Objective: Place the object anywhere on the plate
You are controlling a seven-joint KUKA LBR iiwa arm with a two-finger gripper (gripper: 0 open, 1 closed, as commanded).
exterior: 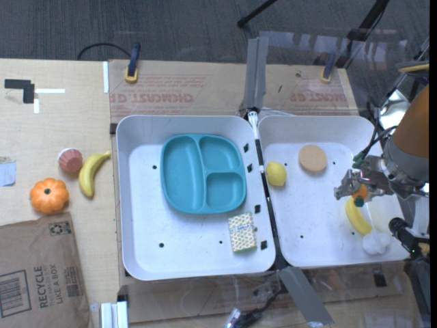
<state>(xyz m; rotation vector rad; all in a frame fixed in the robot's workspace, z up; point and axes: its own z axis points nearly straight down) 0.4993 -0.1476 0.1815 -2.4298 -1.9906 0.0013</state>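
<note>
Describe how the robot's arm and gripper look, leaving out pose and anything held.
The arm enters from the right, with a broad orange band above a grey wrist section. The gripper is a small grey and silver metal assembly with dark parts. Thin dark cables run along the wrist.

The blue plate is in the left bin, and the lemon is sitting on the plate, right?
Not quite. The blue plate is in the left bin, but the lemon is not on it. The camera view shows the lemon in the right bin, close to that bin's left wall, apart from the plate.
</note>
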